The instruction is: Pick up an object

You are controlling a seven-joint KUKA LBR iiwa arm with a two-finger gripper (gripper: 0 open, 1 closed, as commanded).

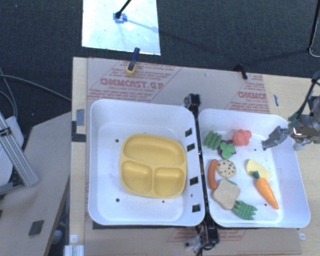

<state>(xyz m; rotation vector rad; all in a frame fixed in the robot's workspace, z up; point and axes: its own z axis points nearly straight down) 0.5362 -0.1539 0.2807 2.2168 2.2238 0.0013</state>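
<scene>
We see the gripper [275,138] hovering over the right bin [296,175], above toy foods; a yellow tray [152,165] sits in the left bin [103,148].

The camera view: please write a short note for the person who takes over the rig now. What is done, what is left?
Gripper: over the right bin's upper right, holding nothing visible.
Toy food lies in the right bin: carrot, bread slice, cookie, red piece, yellow piece.
Left bin holds a yellow divided tray.
Done: no pick yet.
Left: descend, grasp one item, lift; the red piece seems nearest.
</scene>
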